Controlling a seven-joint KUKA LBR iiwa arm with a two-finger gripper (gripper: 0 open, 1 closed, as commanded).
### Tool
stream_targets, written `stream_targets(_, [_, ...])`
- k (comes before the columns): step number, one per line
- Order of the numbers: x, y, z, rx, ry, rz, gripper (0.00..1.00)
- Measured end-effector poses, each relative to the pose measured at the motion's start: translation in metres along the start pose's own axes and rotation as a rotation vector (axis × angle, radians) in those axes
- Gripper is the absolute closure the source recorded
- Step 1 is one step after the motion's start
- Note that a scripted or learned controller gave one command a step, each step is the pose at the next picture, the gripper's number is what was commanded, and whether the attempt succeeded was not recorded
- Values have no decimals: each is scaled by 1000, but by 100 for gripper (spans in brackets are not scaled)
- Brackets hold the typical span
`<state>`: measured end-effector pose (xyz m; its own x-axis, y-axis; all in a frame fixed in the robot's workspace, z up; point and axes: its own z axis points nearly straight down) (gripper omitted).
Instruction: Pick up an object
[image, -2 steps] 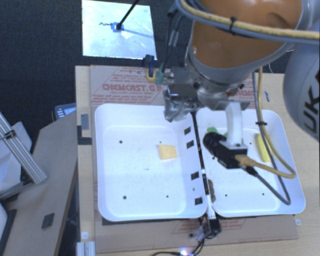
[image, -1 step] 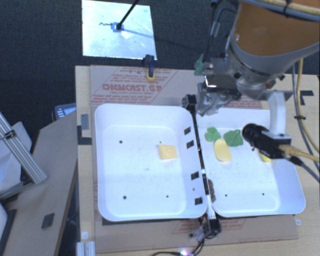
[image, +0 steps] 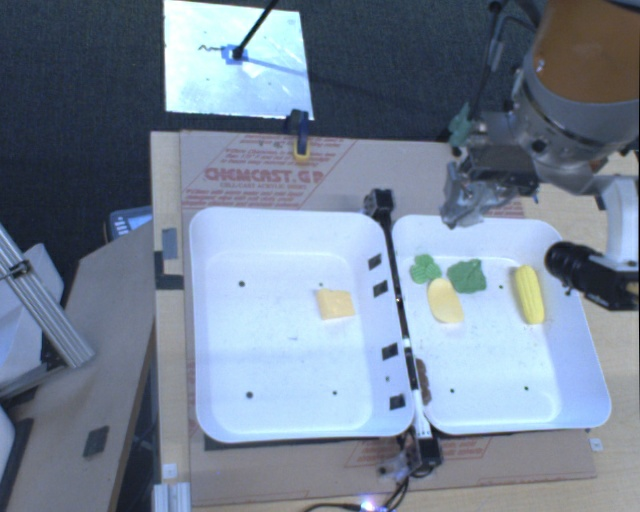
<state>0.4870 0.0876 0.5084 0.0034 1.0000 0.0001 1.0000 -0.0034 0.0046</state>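
Hand hovering above the right bin
Yellow corn cob is lying lengthwise, ridged; I cannot tell the hand's state

2 white bins. 2 green leafy pcs, 1 corn cob, 1 pale yellow pc, 1 yellow square.

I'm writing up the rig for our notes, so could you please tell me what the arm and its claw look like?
The arm is a thick grey cylinder with a broad orange band above the wrist. Dark cables run down its side. The claw is small, made of grey metal, with a green fitting just above it.
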Motion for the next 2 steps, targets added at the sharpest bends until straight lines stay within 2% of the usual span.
stream_targets(1, [-78, 10, 5, 1, -1, 3, 100])
stream_targets(2, [-128, 0, -29, -2, -1, 1, 100])
